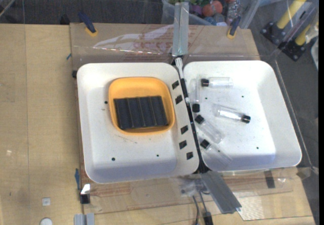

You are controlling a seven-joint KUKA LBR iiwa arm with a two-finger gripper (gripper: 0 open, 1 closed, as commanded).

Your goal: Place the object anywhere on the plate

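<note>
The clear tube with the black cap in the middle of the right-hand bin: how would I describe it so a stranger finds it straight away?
Start at the right bin; several clear tubes lie in it. The one meant lies near the centre, alone, with its black cap pointing right, whereas the tube above it has its cap on the left.

left bin (96,161): open from above; bare white floor runs around the plate at 3, 6 and 9 o'clock, widest at 6.
plate (117,89): orange, sits toward 12 o'clock of the left bin; a dark ribbed block (140,113) covers most of its floor, leaving a bare strip at 12 o'clock.
divider (185,118): ridge with black clips between the bins, a low barrier to sideways passes.
right bin (273,118): clear vials (232,115) scattered from centre toward 9 and 11 o'clock; floor free at 3, 5 and 6 o'clock.
metal post (180,29): stands at 12 o'clock of the divider.
</note>
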